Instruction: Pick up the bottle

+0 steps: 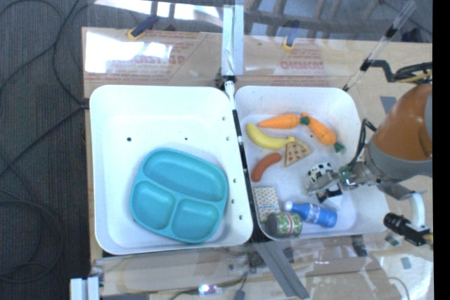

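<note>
Hovering at lower right, my gripper (328, 187) sits just above the blue bottle (314, 214); can't tell if my jaws are open; I should drop straight down & squeeze its middle.

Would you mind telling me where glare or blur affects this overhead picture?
In the camera view, glare washes the clear panels behind the bins; the white bins look bright but readable; the blue bottle and gripper look slightly soft.

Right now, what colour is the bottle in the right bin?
Blue body, white cap end; the bottle lies on its side in the camera view.
</note>
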{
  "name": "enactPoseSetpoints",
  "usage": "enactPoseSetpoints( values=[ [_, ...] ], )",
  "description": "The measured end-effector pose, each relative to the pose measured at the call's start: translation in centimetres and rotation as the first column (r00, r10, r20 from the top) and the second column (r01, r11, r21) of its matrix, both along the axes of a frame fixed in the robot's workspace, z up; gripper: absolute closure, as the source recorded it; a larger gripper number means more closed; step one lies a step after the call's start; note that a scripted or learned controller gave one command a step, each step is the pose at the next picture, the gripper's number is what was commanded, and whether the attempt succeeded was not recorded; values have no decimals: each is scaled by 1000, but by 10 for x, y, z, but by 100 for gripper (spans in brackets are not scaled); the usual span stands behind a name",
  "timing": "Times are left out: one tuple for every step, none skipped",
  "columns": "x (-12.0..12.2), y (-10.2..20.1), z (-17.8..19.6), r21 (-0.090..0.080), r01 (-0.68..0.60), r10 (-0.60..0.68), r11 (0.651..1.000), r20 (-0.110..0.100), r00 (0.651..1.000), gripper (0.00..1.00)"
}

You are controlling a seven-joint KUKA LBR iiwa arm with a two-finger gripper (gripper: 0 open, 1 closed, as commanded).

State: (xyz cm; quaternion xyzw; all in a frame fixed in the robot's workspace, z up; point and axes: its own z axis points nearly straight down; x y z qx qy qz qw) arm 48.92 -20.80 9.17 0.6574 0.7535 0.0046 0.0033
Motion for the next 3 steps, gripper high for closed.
enactPoseSetpoints(
  values=[
    [-1,51,-2,-10,0,0,1000,4,1000,0],
    [-1,30,-2,-5,-93,93,996,1,996,0],
    [-1,17,-2,-6,-238,238,971,-1,971,0]
  ],
)
